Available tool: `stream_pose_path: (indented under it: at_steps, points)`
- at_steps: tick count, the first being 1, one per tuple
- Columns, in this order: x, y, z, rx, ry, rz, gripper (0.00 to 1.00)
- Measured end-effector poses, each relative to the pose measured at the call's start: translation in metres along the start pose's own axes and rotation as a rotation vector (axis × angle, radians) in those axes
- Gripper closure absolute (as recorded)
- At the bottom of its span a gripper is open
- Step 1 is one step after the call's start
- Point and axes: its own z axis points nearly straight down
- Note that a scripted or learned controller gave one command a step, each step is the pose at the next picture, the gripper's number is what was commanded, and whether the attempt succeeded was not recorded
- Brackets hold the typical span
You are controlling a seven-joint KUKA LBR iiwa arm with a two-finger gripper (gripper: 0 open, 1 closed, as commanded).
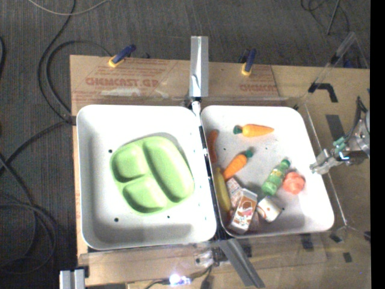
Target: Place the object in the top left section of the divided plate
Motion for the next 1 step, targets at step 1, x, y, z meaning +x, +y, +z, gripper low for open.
stream_pose_path:
  at_steps: [1]
  points:
    - [-0.0011, 0.0, -0.179, 0.0, -0.004, 0.064, 1.0]
